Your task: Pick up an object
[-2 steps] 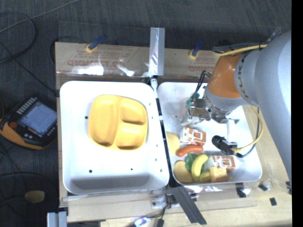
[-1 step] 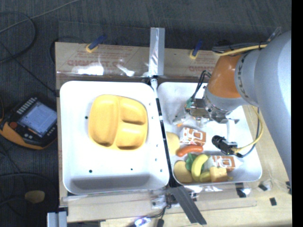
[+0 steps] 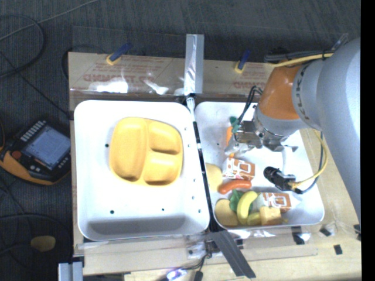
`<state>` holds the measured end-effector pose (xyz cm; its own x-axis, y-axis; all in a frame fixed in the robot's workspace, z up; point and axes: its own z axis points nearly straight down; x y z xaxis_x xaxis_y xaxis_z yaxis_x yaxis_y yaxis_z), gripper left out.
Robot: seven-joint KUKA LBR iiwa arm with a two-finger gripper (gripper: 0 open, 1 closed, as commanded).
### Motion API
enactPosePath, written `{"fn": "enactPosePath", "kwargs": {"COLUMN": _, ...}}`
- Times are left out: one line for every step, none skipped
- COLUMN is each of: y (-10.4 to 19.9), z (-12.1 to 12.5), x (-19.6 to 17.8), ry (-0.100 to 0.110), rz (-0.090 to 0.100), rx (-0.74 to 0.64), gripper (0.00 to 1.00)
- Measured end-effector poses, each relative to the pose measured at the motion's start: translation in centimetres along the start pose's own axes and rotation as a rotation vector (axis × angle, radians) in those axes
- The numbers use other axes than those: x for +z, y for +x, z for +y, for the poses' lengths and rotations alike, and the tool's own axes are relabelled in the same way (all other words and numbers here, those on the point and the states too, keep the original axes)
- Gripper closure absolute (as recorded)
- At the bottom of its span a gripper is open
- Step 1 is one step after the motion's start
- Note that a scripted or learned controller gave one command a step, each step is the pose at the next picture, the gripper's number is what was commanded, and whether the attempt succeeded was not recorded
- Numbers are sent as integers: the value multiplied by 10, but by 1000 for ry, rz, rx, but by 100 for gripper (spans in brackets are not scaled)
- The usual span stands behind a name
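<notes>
Dark grey carpet (image 3: 146,10) surrounds the wooden bench (image 3: 88,69), cables (image 3: 23,34) trailing across.

**Bench and what sits on it**

Wooden bench (image 3: 88,69), partly under clear plastic sheet (image 3: 135,78). Two shallow white bins directly on it, side by side, edges touching: left bin (image 3: 94,215), right bin (image 3: 310,209). Two clips at the far edge: blue (image 3: 119,52), yellow-blue (image 3: 241,62).
</notes>
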<state>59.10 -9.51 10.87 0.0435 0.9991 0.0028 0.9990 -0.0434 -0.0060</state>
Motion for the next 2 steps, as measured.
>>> {"fn": "enactPosePath", "kwargs": {"y": 61, "z": 74, "x": -75, "ry": -5, "rz": -6, "rx": 119, "gripper": 100}}
{"fn": "enactPosePath", "kwargs": {"y": 60, "z": 74, "x": -74, "ry": -4, "rz": -8, "rx": 120, "gripper": 0}}
